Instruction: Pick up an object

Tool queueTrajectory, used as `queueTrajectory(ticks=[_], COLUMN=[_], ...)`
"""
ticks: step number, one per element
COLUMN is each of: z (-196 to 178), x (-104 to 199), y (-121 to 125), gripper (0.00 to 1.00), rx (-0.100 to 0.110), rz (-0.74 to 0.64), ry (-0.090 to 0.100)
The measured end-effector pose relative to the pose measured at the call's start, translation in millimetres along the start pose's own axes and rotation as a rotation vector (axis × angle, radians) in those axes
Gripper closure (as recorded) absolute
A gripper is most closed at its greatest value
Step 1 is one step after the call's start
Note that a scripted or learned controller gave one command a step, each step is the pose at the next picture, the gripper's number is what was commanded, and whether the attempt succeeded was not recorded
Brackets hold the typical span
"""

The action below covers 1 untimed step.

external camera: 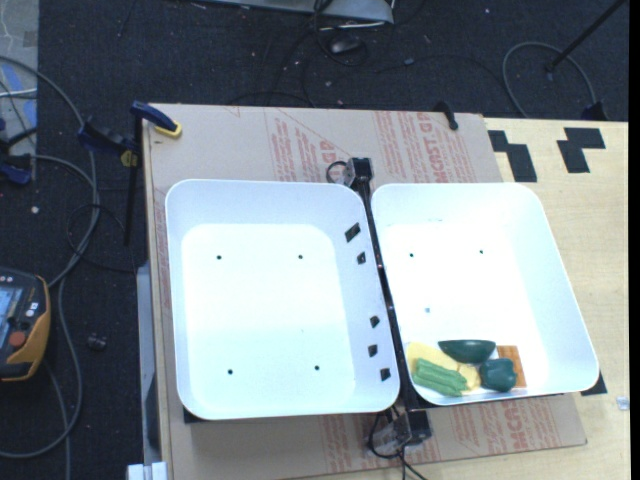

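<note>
Several small objects lie bunched in the near corner of the right bin [520,228]. A dark green bowl-shaped piece [467,349] sits at the top of the bunch. Below it lie a ridged green cucumber-like piece [439,377] on a pale yellow piece [428,356], a teal green lump [498,374], and an orange flat piece [511,355] at the right.
The left bin [185,298] stands beside the right one, joined along a black divider with clips [375,288]. Both rest on a cardboard sheet [300,143] on the bench. Cables and a yellow handheld device [22,325] lie on the dark floor at the left.
</note>
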<state>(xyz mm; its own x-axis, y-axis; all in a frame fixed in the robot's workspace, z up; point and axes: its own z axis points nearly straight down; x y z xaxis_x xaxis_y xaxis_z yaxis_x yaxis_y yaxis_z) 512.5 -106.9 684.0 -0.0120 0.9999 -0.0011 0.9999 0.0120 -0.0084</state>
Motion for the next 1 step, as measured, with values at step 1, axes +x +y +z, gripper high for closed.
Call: queueTrajectory(ticks=[1], z=[-9.9], x=[0.3], y=[0.2], gripper=[1.00], rx=[0.000], rz=[-0.001], ry=[0.000])
